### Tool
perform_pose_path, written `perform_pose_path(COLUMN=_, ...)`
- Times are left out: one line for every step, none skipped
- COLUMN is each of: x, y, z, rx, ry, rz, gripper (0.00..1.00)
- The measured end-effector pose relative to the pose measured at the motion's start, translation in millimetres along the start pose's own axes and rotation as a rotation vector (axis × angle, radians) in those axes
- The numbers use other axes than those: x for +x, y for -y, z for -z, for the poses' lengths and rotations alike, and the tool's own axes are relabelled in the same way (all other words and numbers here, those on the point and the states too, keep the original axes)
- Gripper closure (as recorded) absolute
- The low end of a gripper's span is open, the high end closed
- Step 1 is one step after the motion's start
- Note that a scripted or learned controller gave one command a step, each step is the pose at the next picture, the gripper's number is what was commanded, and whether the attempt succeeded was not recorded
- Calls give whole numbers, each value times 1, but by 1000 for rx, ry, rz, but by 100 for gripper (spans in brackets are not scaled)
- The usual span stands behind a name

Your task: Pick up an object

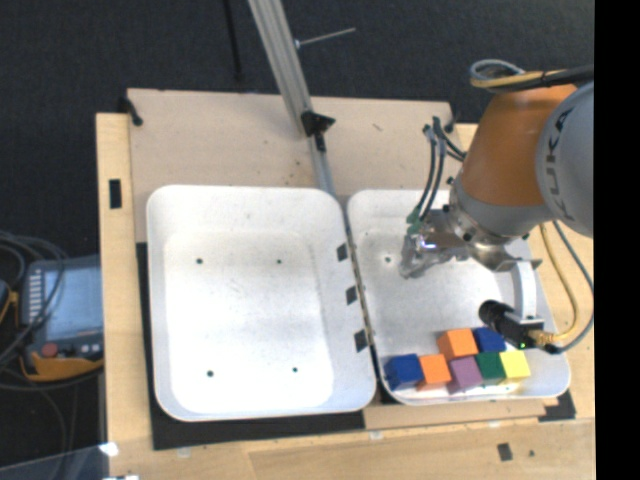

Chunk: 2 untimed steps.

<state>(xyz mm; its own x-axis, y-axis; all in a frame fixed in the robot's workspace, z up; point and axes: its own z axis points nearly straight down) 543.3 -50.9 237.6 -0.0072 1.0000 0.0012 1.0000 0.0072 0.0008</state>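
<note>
Coloured blocks (462, 360) along the right bin's (385, 218) near edge; claw (418, 256) above, grip state indiscernible

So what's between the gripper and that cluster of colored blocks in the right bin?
In the camera view, bare white bin floor lies between the gripper and the colored blocks. A black part on the arm sits just right of that stretch.

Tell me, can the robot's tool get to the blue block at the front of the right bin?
Probably yes. The tool hangs over the right bin, and bare floor lies between it and the blue block. An orange block touches one side, so gripping may be tight.
</note>
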Motion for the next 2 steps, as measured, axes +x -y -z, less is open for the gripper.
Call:
perform_pose_path(x=50, y=1, z=10, rx=-2, ry=-1, rz=2, gripper=100)
perform_pose_path(x=110, y=10, z=14, rx=0, ry=-2, rz=3, gripper=100)
